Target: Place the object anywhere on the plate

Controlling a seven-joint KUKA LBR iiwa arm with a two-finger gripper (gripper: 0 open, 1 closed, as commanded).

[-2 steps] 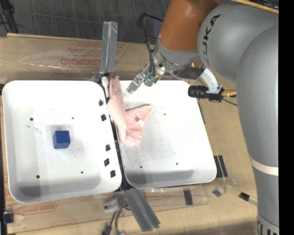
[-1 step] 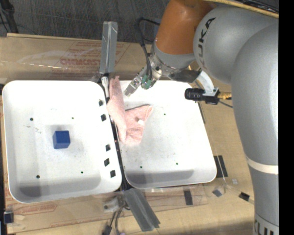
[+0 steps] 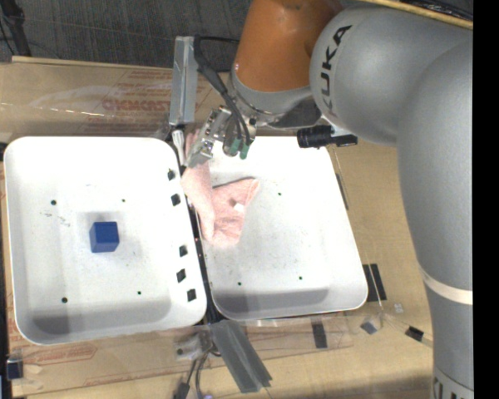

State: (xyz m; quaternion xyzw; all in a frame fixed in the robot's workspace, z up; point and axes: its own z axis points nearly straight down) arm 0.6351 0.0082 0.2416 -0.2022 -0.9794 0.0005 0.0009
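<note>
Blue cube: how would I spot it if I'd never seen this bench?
Find the two white bins side by side and take the left bin. The blue cube sits alone on its floor, left of centre. It is small, solid and blue; the pink cloth lies in the other bin.

Lying flat across the scene, a brown cardboard sheet (image 3: 83, 98) with faded red print, covering the bench under two white bins (image 3: 33, 223). Stretching behind it along the top, a dark grey ribbed backdrop (image 3: 108, 15), with a black cable (image 3: 7, 7) hanging down at the far left. Standing upright between the bins at the back, a grey metal bracket (image 3: 183, 81). Sticking to the cardboard at the lower right, small black tape pieces (image 3: 374, 281). Falling evenly from above, bright light.
</note>
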